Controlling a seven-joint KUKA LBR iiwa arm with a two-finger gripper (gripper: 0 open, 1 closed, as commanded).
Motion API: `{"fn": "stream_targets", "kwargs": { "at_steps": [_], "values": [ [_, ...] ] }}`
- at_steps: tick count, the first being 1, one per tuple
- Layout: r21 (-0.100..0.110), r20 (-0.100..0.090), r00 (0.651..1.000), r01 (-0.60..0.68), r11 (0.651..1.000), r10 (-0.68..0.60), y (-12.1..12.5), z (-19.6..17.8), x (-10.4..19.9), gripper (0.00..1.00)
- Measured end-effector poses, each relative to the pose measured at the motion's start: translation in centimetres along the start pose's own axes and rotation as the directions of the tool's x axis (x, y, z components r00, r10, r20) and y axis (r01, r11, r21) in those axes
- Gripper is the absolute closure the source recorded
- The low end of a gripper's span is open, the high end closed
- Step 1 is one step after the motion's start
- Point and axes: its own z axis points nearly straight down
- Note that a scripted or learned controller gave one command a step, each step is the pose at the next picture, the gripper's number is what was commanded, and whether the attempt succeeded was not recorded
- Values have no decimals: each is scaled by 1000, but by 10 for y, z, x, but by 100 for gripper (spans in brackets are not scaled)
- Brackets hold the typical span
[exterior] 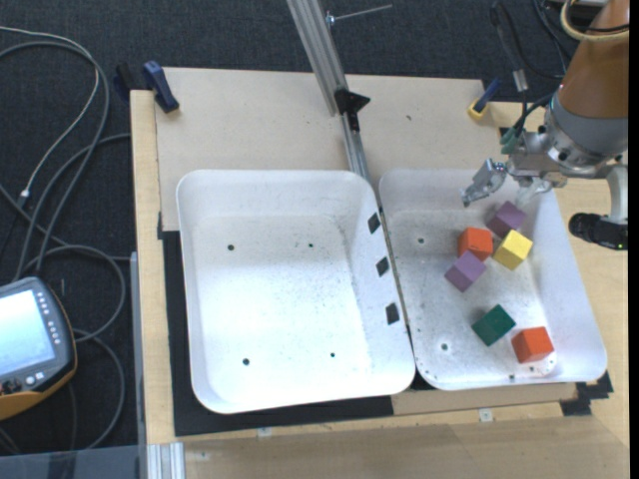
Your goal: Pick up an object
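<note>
Several small blocks lie in the right bin (429, 317). A dull purple block (507, 217), an orange block (476, 241) and a yellow block (513, 249) cluster near the far right. A lilac block (464, 269) sits just in front of them. Nearer the front are a green block (493, 324) and a red-orange block (532, 344). My gripper (502, 190) hangs over the bin's far right corner, just behind the dull purple block. It is open, with nothing between its fingers.
The left bin (200, 267) adjoins the right one along a shared raised rim. A metal pole (319, 48) slants up from behind the bins. Blue clamps (160, 85) grip the board's far corners. Cables and a pendant (30, 337) lie at the left.
</note>
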Motion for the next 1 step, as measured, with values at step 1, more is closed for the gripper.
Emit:
{"fn": "stream_targets", "kwargs": {
  "at_steps": [1],
  "values": [
    [-10,4,1000,2,1000,-2,-10,98,-60,0]
  ]
}}
